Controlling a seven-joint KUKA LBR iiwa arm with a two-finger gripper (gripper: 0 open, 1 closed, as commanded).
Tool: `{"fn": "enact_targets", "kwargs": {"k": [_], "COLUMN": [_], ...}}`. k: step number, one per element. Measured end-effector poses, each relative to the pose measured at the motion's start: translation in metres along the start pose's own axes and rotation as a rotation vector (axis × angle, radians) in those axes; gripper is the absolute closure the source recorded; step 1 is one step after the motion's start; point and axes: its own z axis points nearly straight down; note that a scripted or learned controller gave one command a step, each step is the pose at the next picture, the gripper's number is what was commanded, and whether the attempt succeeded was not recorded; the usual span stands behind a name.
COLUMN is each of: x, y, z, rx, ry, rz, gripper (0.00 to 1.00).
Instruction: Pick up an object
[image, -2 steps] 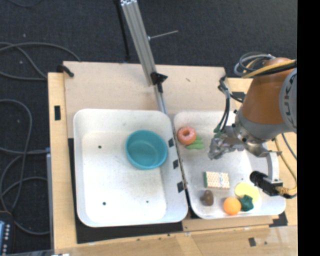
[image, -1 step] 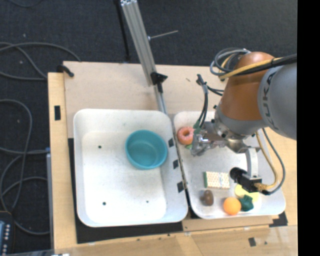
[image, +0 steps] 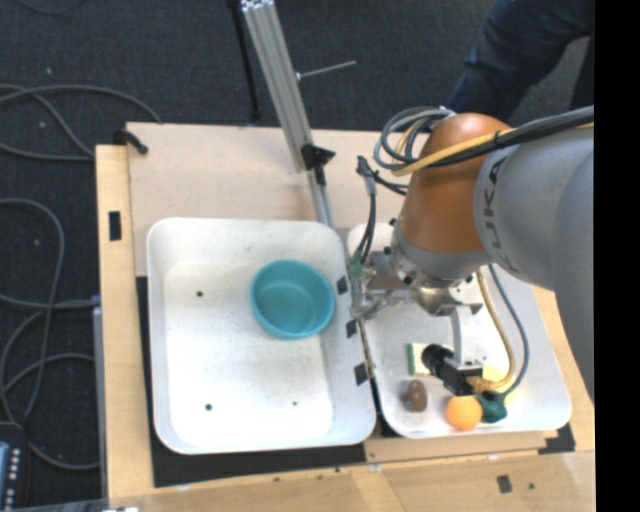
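My gripper (image: 436, 312) hangs under the orange wrist band, low over the back half of the right bin (image: 535, 395). Near that bin's front edge lie a brown oval lump (image: 414, 396), an orange ball (image: 462, 412) and a small green piece (image: 495, 408) touching the ball's right side. A small white and green block (image: 415, 357) lies just behind the brown lump, a little in front of the gripper. A teal bowl (image: 292, 298) stands upright in the left bin (image: 200, 400), right of its middle.
The arm's grey body covers the back and right of the right bin. A slanted aluminium rail (image: 285, 85) rises behind the bins. The ridge between the bins (image: 362, 370) runs just left of the gripper.
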Motion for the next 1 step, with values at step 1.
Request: {"fn": "enact_targets", "kwargs": {"k": [1], "x": [0.0562], "y": [-0.0133], "z": [0.0001], "rx": [0.001], "ry": [0.002], "rz": [-0.006], "gripper": [1.00]}}
